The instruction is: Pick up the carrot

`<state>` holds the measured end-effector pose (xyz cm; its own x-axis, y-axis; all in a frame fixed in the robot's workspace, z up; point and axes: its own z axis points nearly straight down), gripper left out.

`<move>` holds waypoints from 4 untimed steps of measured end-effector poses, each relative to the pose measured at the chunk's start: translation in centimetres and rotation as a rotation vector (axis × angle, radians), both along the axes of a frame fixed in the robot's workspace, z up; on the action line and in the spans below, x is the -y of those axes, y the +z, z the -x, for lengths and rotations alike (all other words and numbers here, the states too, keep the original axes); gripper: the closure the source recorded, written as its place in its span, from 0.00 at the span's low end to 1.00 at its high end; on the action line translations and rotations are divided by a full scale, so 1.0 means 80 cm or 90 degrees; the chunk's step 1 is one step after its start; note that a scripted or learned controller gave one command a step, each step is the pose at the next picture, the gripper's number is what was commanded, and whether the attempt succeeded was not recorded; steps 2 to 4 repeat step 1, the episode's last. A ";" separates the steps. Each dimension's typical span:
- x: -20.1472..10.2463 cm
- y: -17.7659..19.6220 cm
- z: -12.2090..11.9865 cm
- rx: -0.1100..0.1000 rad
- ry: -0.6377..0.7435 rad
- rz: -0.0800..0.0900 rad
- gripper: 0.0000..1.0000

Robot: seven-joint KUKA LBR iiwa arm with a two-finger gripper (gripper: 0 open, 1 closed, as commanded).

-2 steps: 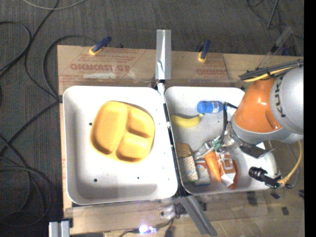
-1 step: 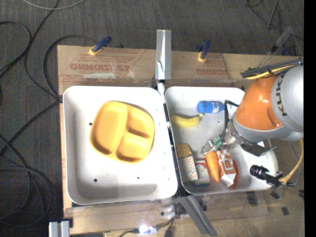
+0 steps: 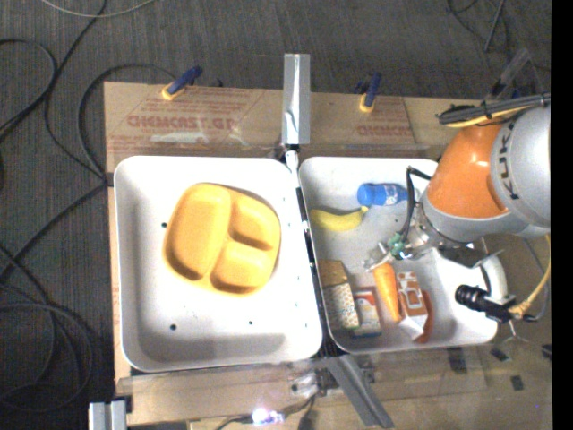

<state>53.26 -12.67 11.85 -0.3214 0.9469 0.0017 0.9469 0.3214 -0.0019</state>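
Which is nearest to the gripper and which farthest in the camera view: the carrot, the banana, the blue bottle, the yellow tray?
Measured from the gripper, over the right bin:
1. Carrot: right bin, directly beneath the gripper in the picture.
2. Banana: right bin, up and to the left. The blue bottle, near that bin's top edge, is too close to the banana to rank separately.
3. Yellow tray: left bin, clearly farthest.

- A robotics lab or test cell.
- Loose cables (image 3: pixel 54 106) trail over grey carpet (image 3: pixel 179 16).
- Clamps (image 3: pixel 182 82) pin cardboard (image 3: pixel 206 119) to the desk.
- A KUKA arm (image 3: pixel 501 173) reaches over two white bins (image 3: pixel 134 267).
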 end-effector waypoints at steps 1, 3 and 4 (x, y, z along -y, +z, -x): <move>-0.100 0.081 -0.012 0.001 0.044 0.001 1.00; -0.100 0.081 -0.012 0.001 0.044 0.001 1.00; -0.100 0.081 -0.012 0.001 0.044 0.001 1.00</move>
